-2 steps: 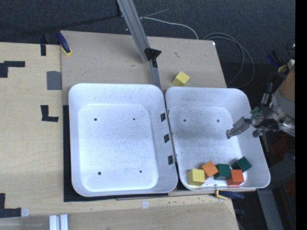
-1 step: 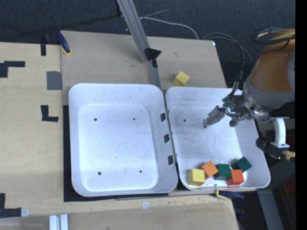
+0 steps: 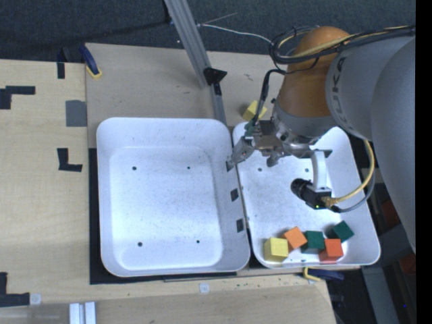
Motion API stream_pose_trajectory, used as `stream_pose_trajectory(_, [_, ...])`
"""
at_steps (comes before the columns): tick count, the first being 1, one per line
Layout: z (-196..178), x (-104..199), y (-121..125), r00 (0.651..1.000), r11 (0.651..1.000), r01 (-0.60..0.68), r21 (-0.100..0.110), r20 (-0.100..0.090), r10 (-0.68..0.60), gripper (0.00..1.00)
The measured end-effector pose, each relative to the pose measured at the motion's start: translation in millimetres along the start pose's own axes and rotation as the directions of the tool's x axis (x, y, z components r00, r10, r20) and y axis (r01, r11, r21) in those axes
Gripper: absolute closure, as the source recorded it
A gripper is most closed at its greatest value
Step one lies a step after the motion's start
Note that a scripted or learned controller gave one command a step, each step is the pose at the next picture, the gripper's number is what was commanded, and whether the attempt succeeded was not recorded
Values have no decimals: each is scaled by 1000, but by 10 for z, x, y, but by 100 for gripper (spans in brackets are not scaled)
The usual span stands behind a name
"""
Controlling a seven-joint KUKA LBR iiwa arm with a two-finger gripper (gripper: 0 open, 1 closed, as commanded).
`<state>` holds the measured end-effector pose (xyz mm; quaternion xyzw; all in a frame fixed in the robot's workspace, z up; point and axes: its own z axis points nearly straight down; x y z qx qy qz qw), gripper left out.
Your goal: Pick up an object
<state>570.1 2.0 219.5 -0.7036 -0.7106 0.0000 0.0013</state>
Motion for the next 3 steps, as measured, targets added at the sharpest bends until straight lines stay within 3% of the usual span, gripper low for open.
stream_pose_trajectory(1, [298,467,393,1000,1000,-3,0,2,3,0])
stream_pose_trajectory(2, [182,438,381,1000,1000,-6,1,3,6,100])
stream_pose_trajectory(3, [282,201,495,1000,1000,-11,0,4,11,100])
